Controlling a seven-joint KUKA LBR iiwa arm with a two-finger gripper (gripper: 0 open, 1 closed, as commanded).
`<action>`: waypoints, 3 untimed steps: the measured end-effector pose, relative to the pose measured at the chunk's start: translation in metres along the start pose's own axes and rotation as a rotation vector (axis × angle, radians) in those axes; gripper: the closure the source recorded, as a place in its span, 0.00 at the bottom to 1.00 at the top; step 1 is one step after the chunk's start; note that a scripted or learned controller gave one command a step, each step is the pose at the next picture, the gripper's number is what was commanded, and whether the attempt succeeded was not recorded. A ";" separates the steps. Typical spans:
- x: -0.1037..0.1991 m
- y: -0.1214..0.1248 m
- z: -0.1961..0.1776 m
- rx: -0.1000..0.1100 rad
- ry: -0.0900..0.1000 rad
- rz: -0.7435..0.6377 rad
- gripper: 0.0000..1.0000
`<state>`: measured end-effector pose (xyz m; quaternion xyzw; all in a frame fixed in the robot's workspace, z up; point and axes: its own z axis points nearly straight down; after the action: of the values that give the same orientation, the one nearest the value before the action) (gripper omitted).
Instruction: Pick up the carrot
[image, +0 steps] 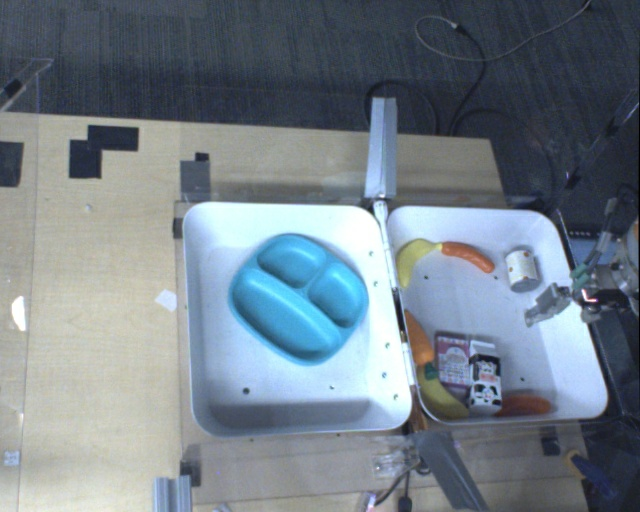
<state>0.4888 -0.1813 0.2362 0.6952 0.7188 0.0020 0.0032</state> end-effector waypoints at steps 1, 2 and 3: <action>0.002 0.007 0.112 -0.025 -0.013 -0.310 0.00; 0.009 0.131 0.146 0.034 0.016 -0.304 0.00; 0.008 0.137 0.133 0.006 -0.002 -0.309 1.00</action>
<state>0.6264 -0.1693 0.1039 0.5763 0.8172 -0.0015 0.0019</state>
